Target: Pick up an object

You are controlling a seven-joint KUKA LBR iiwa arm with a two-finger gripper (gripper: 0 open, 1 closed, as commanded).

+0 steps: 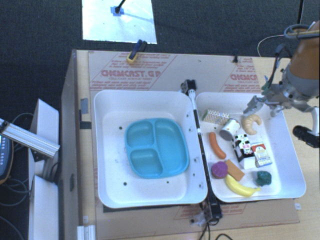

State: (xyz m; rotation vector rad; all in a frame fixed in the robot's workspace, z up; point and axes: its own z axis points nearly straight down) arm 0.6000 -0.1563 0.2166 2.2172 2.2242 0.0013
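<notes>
I see the gripper (261, 103) above the right bin (292, 149) near the croissant (251, 122); finger state indeterminate, nothing visibly held; pick not yet done

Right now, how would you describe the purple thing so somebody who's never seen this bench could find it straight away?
Look in the right bin, the one crowded with toy food. Near its front left, just below the orange hot dog, sits the purple ball, against an orange block and above the banana. It is the one round purple item there.
</notes>
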